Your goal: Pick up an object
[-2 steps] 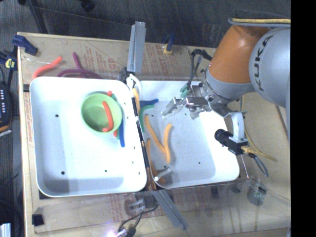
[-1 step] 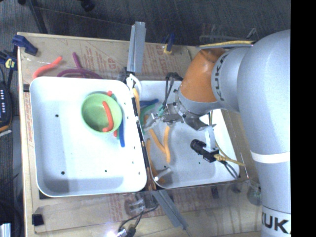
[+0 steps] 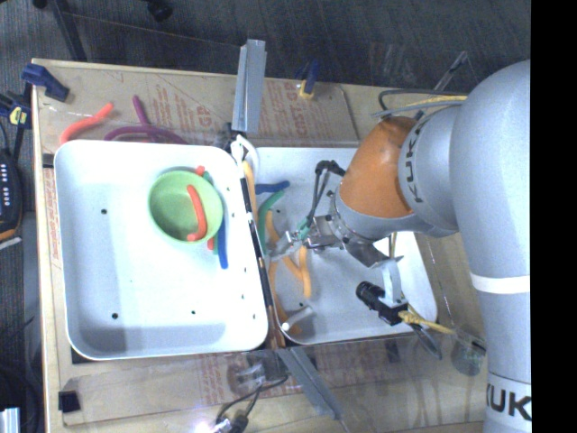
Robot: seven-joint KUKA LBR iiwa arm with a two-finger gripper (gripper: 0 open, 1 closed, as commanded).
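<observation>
My gripper (image 3: 291, 240) hangs low over the left part of the right bin (image 3: 361, 327), under the orange wrist band. Just below and beside it lies a thin orange stick (image 3: 305, 276) on the bin floor. A blue and green stick (image 3: 271, 190) rests near that bin's upper left corner, and a green piece (image 3: 270, 226) lies close to the gripper's left. In the left bin (image 3: 108, 278) sits a green bowl (image 3: 176, 207) with a red curved piece (image 3: 195, 213) in it and a blue stick (image 3: 222, 251) at its edge. The arm hides part of the right bin.
A black fitting (image 3: 377, 300) with a yellow tip juts over the right bin's lower edge. Red and purple cables (image 3: 117, 124) lie on the bench behind the left bin. A metal bar (image 3: 250, 84) stands between the bins at the back.
</observation>
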